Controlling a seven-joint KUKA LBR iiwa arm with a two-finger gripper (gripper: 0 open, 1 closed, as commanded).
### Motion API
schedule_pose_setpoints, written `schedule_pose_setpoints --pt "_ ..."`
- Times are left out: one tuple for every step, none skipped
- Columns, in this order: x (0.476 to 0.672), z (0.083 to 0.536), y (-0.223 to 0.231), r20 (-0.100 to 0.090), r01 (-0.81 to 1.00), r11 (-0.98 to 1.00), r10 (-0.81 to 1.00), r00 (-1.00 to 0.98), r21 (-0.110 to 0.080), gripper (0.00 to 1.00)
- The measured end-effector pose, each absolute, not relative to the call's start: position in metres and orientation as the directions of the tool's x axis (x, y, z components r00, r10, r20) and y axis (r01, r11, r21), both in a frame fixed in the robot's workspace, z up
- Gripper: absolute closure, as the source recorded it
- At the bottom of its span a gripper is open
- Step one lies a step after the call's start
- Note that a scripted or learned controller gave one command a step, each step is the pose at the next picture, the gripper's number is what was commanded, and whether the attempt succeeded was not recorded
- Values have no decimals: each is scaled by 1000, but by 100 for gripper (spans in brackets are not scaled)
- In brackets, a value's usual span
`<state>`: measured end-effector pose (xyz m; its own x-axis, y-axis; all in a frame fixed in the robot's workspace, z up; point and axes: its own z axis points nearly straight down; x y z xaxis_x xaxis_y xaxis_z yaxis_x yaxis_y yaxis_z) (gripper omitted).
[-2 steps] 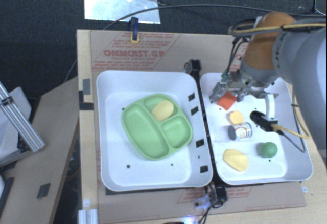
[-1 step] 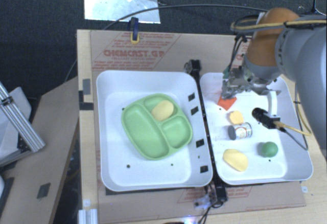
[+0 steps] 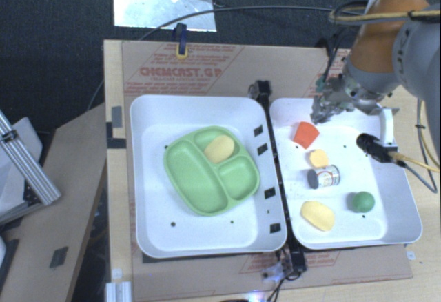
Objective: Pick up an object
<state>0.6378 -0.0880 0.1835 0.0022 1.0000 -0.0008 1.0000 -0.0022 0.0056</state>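
Here the claw [image 3: 324,113] hangs by the right bin's [image 3: 403,225] far rim, above the orange block [image 3: 305,134]; whether it's apart, I cannot tell. Five things lie there. One sits in the green tray [image 3: 200,190].

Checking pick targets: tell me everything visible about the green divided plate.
The green divided plate is pale green, looks like plastic, with rounded corners and three compartments. It lies flat, turned at an angle, in the middle of the left bin. A yellow rounded object sits in its upper compartment; the other two hold nothing.
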Motion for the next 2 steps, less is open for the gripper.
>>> schedule_pose_setpoints --pt "639 210 -88 -1 1000 2 1000 -2 5 100" --pt "648 223 -37 1 1000 8 1000 -8 4 100"
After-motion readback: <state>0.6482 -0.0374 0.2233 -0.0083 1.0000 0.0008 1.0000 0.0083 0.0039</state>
